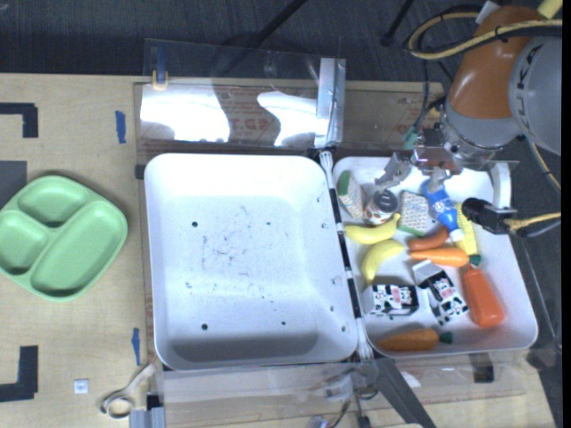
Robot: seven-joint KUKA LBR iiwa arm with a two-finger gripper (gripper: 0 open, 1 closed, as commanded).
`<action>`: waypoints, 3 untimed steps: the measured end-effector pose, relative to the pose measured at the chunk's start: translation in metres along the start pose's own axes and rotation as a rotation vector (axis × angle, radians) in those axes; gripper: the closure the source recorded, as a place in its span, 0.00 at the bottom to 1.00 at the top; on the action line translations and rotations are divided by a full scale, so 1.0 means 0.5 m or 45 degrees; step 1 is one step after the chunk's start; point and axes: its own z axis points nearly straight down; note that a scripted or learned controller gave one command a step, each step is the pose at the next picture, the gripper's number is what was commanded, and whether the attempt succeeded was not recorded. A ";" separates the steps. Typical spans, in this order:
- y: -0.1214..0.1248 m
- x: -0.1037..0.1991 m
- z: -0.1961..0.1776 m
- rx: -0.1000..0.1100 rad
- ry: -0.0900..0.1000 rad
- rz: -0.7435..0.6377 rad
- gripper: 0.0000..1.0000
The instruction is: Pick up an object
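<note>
My gripper (pixel 412 176) hangs over the far end of the right bin (pixel 519 275), open, its two grey fingers spread with nothing between them. Just below it lie a small round dark-and-white object (pixel 384 201), a tan mesh-patterned piece (pixel 415 210) and a blue-and-white bottle (pixel 443 208). Two yellow bananas (pixel 375 233) (pixel 382 256) lie at the bin's left side. Orange carrots (pixel 439 257) sit in the middle and another carrot (pixel 410 339) at the near edge. An orange bottle (pixel 483 298) lies on the right, next to two black-and-white patterned items (pixel 393 299) (pixel 443 294).
The left bin (pixel 241 248) is bare white with faint marks. A green divided plate (pixel 58 234) sits on the bench at far left. A clear panel (pixel 236 96) stands behind the bins. Cables and a black connector (pixel 486 214) hang by the right bin's far right rim.
</note>
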 end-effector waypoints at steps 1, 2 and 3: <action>-0.023 -0.202 0.102 -0.001 -0.001 -0.193 0.00; -0.012 -0.246 0.186 -0.018 0.006 -0.268 0.00; -0.002 -0.159 0.184 -0.023 -0.011 -0.390 0.00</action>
